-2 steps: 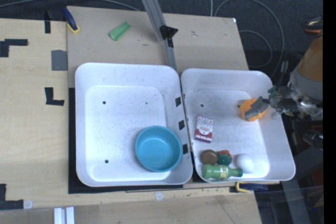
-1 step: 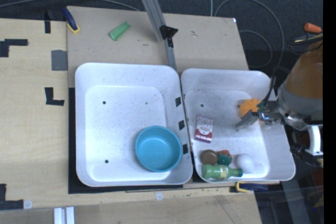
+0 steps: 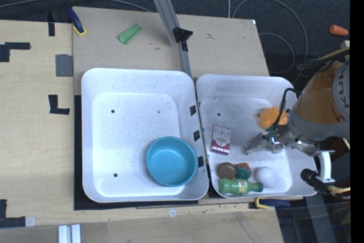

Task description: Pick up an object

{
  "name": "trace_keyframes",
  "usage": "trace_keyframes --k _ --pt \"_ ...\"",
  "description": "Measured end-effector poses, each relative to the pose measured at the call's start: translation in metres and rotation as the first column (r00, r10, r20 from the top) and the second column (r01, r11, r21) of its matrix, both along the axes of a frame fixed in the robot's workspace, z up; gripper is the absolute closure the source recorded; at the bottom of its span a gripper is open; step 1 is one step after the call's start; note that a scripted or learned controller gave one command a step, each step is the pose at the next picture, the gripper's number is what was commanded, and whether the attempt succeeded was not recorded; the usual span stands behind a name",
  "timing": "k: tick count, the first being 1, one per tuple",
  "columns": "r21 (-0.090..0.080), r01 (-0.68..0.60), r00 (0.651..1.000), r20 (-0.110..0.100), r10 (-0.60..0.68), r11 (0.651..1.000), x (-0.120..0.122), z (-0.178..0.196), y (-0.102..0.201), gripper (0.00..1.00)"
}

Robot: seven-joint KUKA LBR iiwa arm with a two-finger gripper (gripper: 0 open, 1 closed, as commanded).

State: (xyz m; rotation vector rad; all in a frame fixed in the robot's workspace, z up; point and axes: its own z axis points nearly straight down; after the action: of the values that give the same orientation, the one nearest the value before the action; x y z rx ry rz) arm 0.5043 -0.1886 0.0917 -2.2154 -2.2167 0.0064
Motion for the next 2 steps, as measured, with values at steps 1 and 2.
trace_keyframes --k 1,2 --pt "-0.001 -0.002 1.0 0.004 0.002 1.0 0.002 0.013 0.0 1.0" --pt "-0.004 -0.001 1.0 0.012 0.001 1.0 0.001 0.076 -0.001 1.0"
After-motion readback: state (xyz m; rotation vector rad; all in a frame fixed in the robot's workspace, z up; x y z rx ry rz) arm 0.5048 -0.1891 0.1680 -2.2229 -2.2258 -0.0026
